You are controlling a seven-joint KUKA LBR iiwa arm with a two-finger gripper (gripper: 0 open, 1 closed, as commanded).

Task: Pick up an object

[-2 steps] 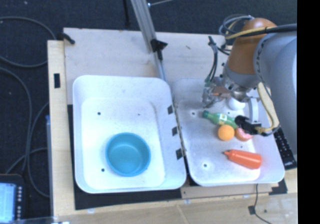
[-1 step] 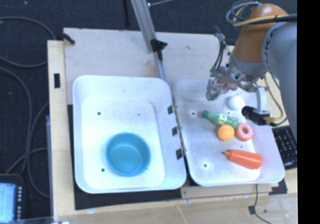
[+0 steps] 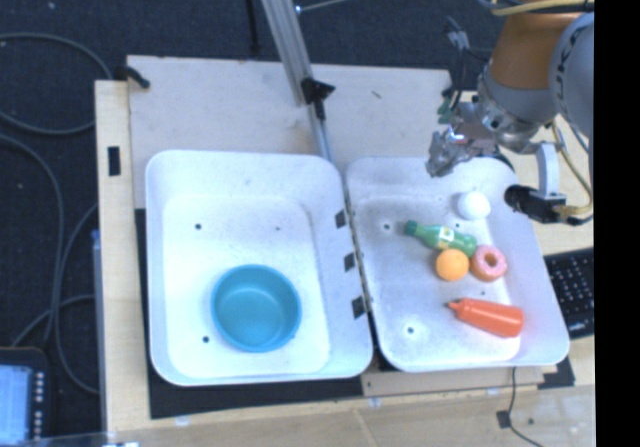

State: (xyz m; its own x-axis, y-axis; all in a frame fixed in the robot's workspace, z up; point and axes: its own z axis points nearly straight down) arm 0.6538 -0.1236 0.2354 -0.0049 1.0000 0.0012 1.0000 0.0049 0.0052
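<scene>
While the gripper (image 3: 443,157) is hanging over the right bin's (image 3: 400,345) far edge, grip impossible to tell, the white ball (image 3: 472,204) is lying just below-right.

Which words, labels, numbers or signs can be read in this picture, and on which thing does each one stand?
No text can be read anywhere in this view.
Green bottle: it bears a small pale patch that may be a label, too small and blurred to read.
Keyboard at the right edge: its key markings are too small to read.
Blue bowl, orange bottle, pink doughnut, orange ball, white ball: no markings visible.
</scene>
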